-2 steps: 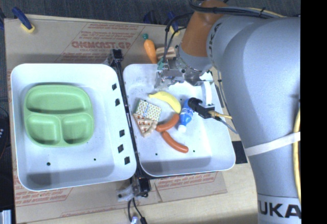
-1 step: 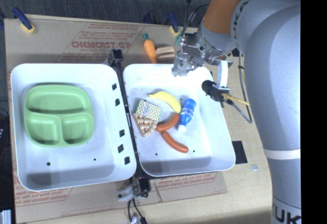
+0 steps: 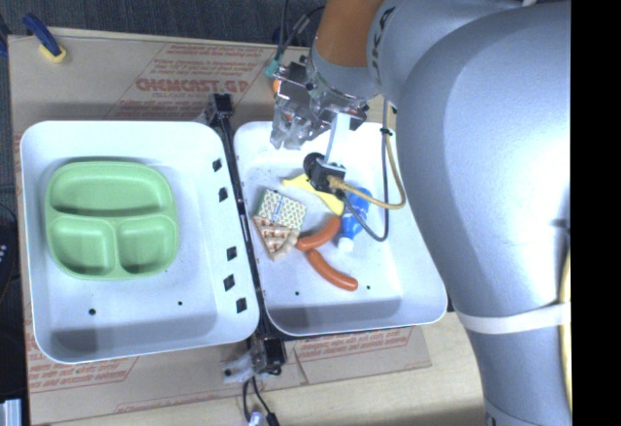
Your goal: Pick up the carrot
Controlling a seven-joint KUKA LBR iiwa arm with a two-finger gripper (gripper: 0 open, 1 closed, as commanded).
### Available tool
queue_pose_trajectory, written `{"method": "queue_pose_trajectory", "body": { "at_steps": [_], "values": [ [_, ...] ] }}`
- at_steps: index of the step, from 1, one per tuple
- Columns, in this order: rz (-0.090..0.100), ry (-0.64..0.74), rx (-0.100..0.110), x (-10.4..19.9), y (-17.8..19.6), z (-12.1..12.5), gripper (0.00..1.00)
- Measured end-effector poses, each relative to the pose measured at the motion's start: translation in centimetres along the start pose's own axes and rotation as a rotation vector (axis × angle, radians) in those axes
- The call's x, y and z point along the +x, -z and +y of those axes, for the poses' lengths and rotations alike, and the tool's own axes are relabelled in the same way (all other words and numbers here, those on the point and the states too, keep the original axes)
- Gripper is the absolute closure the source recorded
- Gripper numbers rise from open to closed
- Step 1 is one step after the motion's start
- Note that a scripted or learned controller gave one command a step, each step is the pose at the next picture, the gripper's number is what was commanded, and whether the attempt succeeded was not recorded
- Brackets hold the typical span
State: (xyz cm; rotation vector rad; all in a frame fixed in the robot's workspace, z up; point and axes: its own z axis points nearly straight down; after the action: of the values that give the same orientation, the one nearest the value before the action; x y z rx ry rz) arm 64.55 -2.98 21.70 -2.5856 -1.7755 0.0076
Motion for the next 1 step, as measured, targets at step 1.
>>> {"method": "queue_pose_trajectory", "body": {
  "at_steps": [1],
  "values": [
    [-0.001, 0.371, -0.001, 4.02, -2.56, -2.98, 1.0]
  ]
}}
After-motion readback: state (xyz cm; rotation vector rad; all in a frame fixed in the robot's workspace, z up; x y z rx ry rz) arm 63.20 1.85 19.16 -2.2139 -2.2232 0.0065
